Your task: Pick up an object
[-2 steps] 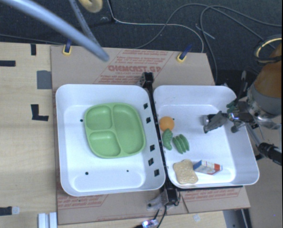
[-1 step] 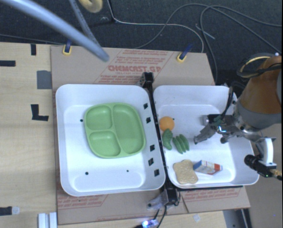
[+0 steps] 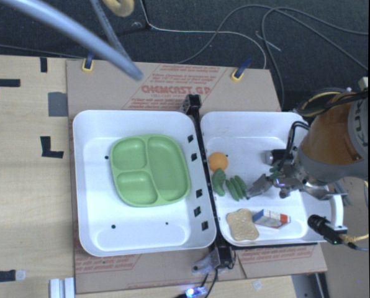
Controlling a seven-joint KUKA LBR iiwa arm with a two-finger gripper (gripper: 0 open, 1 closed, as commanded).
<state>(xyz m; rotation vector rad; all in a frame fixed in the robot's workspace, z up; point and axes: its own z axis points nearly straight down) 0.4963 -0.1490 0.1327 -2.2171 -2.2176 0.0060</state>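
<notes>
The left bin (image 3: 85,185) holds a green divided plate (image 3: 150,169), which lies flat near its centre with bare white floor around it. A black divider (image 3: 200,166) runs between the two bins.

The right bin (image 3: 247,123) holds the candidate objects. An orange ball (image 3: 218,161) sits just beside the divider. Below it lie two green pieces (image 3: 228,185), side by side and close to touching. Toward the near rim lie a tan, bread-like slab (image 3: 242,224) and, just beside it, a small red, white and blue box (image 3: 272,218).

The arm (image 3: 331,141) reaches in from the right, low over the right bin. The pincer (image 3: 262,184) points left toward the green pieces, its dark tip near them. Whether the pincer is released or clenched cannot be told at this resolution. Nothing is visibly between its parts.

Task status: no object is lifted; all objects rest on the bin floor. Judged from the pose, the approach is in hand and the grasp and lift remain.

Clearance: the green pieces lie close to the ball and the divider, so room on their left side is tight. The far part of the right bin is bare floor and offers open room. The slab and box lie close to the near rim, which limits access from that side.
</notes>
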